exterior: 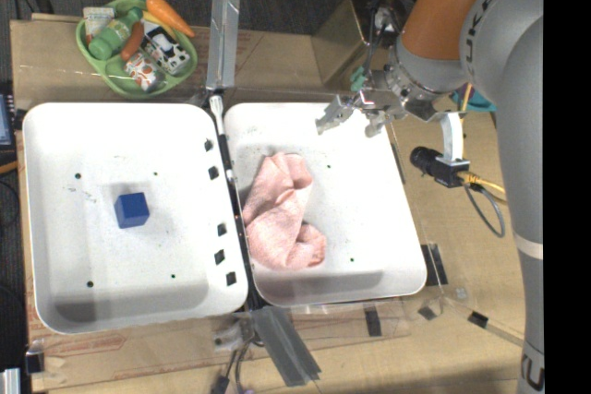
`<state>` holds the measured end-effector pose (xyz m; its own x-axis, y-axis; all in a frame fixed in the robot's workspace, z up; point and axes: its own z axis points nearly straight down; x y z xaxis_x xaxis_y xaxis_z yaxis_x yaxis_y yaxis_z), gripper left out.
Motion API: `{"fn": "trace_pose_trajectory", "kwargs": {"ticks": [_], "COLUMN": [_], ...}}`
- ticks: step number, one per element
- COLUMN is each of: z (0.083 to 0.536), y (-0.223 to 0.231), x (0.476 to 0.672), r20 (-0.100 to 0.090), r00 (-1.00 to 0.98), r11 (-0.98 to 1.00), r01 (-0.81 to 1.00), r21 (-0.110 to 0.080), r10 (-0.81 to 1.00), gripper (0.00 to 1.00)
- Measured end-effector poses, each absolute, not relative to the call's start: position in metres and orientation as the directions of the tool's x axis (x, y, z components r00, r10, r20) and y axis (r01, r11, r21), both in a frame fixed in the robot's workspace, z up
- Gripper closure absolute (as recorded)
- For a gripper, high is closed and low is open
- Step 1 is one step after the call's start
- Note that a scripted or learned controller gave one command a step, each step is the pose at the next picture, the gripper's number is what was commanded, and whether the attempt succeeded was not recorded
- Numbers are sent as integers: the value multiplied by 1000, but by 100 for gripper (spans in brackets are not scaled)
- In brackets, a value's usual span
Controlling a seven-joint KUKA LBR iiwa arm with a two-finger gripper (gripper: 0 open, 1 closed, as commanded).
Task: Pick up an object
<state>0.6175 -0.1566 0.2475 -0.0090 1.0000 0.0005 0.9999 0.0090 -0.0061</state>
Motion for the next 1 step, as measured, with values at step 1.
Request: {"fn": "trace_pose_trajectory", "kwargs": {"ticks": [1], "z": [120], "y": [-123], "x": [606], "r20": [2], "r00": [-180], "r11": [180], "r01": [984], "r21": [-6], "r10": [984], "gripper": [0]}}
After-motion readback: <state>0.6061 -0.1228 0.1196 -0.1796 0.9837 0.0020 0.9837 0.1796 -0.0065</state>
